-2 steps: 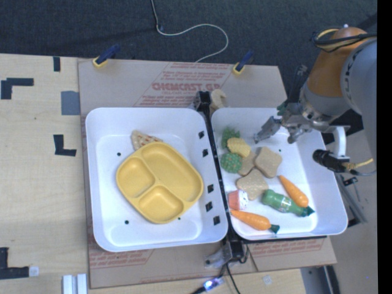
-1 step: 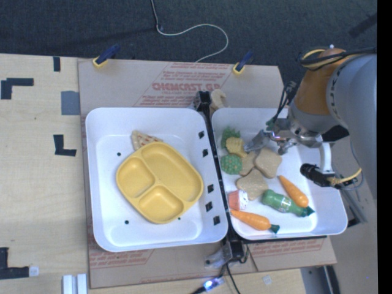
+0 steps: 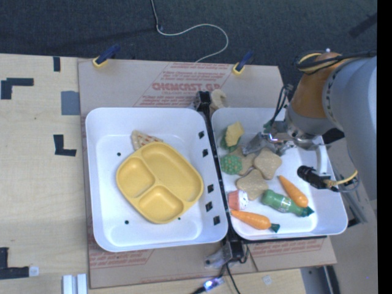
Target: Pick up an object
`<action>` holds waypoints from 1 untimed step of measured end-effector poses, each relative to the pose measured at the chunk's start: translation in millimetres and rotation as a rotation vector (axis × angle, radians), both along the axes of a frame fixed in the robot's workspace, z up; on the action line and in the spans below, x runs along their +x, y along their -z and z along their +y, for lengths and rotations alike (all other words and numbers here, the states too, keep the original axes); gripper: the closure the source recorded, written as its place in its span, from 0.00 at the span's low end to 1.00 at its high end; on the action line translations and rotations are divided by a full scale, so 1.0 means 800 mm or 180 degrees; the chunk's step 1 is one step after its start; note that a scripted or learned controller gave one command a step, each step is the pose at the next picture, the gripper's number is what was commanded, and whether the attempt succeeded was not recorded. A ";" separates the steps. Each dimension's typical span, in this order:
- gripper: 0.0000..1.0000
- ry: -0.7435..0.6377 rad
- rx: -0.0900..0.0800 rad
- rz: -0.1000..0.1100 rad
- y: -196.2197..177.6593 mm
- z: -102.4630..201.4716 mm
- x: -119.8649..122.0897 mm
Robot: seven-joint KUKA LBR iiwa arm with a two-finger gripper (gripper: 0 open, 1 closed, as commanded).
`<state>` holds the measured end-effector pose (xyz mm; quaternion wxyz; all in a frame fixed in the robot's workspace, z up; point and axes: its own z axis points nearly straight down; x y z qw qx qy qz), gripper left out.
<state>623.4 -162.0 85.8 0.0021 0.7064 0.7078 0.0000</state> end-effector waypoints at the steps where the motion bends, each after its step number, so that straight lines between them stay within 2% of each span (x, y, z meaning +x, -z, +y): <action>1: 1.00 -0.0002 0.0016 -0.0009 -0.015 0.003 0.002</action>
